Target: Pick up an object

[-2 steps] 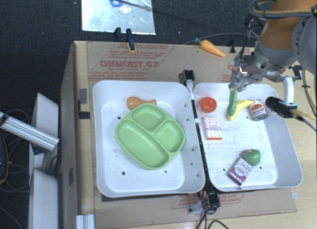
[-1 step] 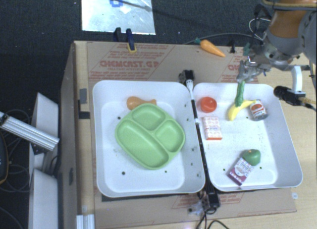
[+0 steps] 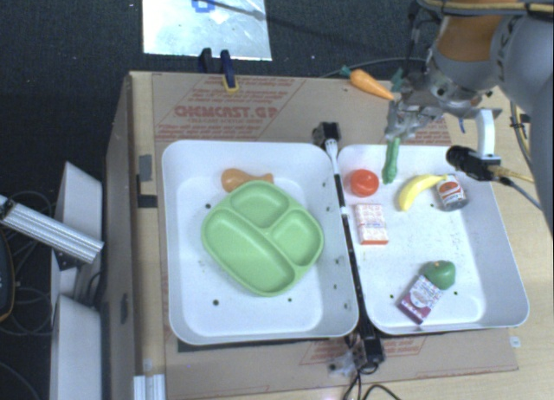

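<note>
My gripper [image 3: 400, 132] hangs over the back left corner of the right bin [image 3: 495, 261]. A slim green vegetable [image 3: 390, 163] dangles upright from it, its top end between the fingers and its lower end just above the bin floor. Below and around it in the right bin lie a red tomato [image 3: 363, 183], a yellow banana [image 3: 416, 190], a small can [image 3: 450, 194], a white and red box [image 3: 371, 223], a green apple [image 3: 441, 274] and a purple packet [image 3: 418, 298].
The left bin [image 3: 185, 305] holds a green divided plate [image 3: 262, 235] with an orange piece [image 3: 235, 179] tucked at its back edge. A carrot [image 3: 371, 84] lies on the bench behind the right bin. A black clamp [image 3: 330, 136] sits where the bins meet.
</note>
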You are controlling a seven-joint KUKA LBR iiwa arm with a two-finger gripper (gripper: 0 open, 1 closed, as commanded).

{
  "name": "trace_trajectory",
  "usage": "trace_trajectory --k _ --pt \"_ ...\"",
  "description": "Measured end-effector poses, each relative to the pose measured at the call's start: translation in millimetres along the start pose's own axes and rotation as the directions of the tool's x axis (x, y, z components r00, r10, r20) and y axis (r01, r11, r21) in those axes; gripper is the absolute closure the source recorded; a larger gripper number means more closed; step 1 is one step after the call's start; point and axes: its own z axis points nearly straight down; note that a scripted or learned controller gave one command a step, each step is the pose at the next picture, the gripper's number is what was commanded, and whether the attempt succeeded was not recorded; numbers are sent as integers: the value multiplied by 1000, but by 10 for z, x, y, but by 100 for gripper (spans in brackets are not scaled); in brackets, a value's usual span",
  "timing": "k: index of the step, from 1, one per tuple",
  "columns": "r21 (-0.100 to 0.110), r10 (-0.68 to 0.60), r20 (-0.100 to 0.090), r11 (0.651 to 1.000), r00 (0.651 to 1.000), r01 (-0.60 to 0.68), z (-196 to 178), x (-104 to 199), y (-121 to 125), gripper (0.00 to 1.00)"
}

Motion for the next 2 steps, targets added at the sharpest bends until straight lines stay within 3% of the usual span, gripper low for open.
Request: trace_trajectory --k 1,2 --pt "0 1 0 1000 1000 -1 -66 386 1 100" --pt "1 2 1 1000 1000 -2 -65 377 0 0"
